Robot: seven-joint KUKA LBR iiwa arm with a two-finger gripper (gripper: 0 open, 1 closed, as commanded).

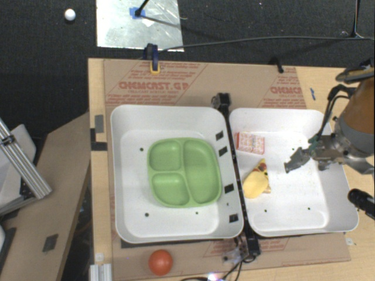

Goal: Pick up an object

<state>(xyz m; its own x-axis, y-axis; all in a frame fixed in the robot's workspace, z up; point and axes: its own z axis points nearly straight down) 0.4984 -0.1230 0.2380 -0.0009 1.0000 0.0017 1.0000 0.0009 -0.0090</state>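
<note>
Nearest the camera, outside both bins on the bench's front edge: an orange ball [160, 261], well apart from everything that matters here.

Next back, in the left bin [126, 157]: a green divided plate [184, 171], lying flat and roughly central.

In the right bin [334, 215], close to the dividing wall: a yellow soft toy [256, 183], probably a duck going by the small red patch at its upper end, though too small to be sure. Long axis tilted, running from lower left up toward upper right. Just behind it, near but apart: a small red-and-white packet [249, 142], flat on the bin floor.

Further right, over the same bin: the gripper [295, 161], hanging from the grey arm with the orange band, tip pointing left toward the toy. No way to tell from this slant whether wide or narrow; nothing visibly held.

Key relation: toy to the left of the gripper and slightly nearer the camera, with bare bin floor between them. Likely call for a short move leftward and down, with the packet near enough behind to be caught by mistake.
</note>
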